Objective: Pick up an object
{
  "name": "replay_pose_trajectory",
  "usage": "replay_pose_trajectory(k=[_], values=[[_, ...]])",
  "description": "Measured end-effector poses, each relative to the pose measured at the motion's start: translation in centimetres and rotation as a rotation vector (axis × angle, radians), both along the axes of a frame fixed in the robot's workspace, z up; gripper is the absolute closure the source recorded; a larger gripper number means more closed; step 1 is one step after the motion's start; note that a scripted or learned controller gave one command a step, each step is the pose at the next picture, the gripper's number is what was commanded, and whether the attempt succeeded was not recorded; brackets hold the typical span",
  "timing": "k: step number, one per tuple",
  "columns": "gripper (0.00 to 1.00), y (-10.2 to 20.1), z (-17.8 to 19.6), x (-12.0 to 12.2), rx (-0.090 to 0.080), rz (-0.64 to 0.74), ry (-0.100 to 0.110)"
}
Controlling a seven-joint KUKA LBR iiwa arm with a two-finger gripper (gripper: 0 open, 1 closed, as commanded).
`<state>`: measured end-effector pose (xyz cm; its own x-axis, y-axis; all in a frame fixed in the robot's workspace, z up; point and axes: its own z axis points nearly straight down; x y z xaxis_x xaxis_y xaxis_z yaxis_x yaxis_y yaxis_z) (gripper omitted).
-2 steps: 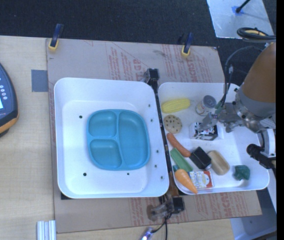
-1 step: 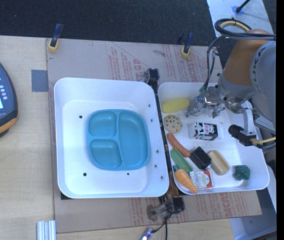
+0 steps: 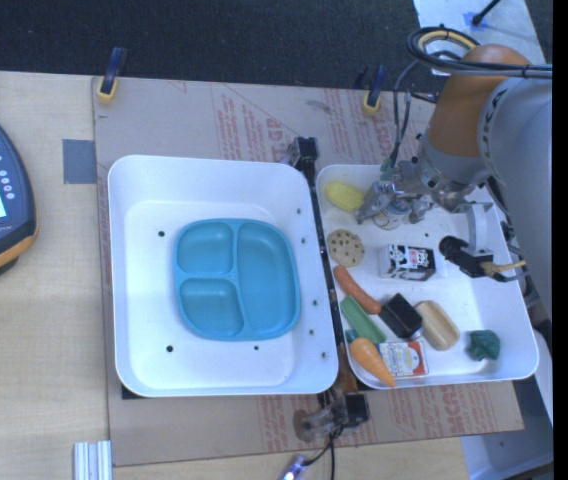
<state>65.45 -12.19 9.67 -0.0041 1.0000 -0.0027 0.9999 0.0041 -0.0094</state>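
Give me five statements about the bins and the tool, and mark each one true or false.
1. The blue divided plate lies in the left bin. True.
2. The round cookie sits on the blue divided plate. False: it lies in the right bin, near the wall next to the left bin.
3. The tool hangs over the far part of the right bin, beside the yellow item. True.
4. The small milk carton is between the fingers of the tool. False: it lies on the bin floor, apart from the tool.
5. The green broccoli piece lies at the near right corner of the right bin. True.
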Motion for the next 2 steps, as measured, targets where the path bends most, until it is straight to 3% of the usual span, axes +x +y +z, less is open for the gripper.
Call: replay_pose_trajectory(k=[1, 2], values=[[0.0, -4.2, 2.7, -2.0, 0.004, -0.002, -0.005], [0.0, -0.2, -0.5, -0.2, 0.001, 0.001, -0.003]])
